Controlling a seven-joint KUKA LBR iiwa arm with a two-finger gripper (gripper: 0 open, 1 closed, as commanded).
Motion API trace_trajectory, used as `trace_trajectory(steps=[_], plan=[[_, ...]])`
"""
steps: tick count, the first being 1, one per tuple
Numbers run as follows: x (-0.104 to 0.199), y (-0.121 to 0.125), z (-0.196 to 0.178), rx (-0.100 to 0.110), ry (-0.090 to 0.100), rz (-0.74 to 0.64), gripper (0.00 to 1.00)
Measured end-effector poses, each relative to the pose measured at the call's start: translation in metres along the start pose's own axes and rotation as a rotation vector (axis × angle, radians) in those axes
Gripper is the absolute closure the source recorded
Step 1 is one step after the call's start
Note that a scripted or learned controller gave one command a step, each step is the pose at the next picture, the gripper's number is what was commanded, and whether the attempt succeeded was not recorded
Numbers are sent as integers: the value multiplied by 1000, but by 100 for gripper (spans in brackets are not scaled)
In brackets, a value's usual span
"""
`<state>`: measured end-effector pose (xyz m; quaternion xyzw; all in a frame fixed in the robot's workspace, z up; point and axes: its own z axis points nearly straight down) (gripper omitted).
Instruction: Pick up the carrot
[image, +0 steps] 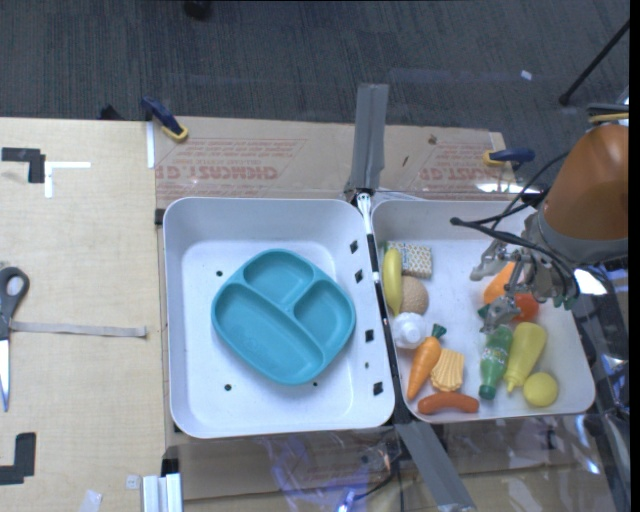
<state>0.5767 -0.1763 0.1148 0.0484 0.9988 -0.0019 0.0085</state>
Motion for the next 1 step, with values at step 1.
trace_trajectory(steps=[1], plan=[[-2,0,-11,2,-6,-2,100]])
